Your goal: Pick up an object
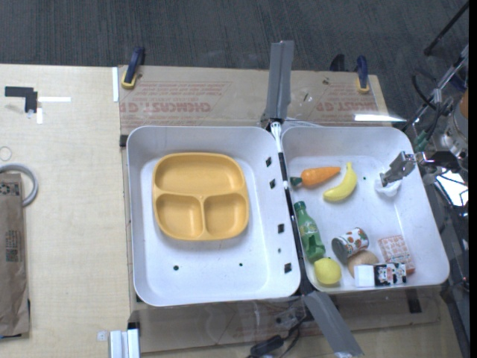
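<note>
The right bin [417, 222] holds several objects. An orange carrot [320, 175] and a yellow banana [341, 185] lie near its middle top. A green bottle [307, 230] lies along the left wall, with a yellow lemon [327, 271] below it. A small printed can [350, 242], a pink packet [393, 246] and a black-and-white carton [384, 274] sit at the lower right. My gripper [395, 171] hangs low over the bin's upper right, beside a small white object [387, 189], well to the right of the banana.
The left bin [141, 222] holds a yellow divided plate [200, 195]. A grey divider bar [280, 80] stands behind the bins, on cardboard with two blue clamps [134, 66]. A brown bag [13, 252] lies on the bench at far left.
</note>
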### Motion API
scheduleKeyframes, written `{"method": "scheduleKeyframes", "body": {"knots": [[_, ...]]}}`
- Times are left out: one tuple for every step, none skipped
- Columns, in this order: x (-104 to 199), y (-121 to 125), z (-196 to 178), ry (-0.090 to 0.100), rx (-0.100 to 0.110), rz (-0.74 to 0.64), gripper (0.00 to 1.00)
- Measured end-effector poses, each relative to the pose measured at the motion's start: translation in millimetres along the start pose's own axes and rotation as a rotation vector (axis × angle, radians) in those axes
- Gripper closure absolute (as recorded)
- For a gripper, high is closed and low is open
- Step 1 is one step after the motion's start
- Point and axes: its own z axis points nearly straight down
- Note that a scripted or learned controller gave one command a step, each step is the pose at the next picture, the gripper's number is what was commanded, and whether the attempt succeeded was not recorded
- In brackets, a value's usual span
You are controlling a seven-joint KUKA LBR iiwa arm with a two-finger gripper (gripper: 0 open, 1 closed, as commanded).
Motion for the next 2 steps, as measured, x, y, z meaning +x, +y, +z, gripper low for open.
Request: {"method": "scheduleKeyframes", "body": {"knots": [[1, -14, 64, 0.001, 0.0, 0.176, 0.0], [30, 44, 87, -0.001, -0.002, -0.021, 0.0]]}}
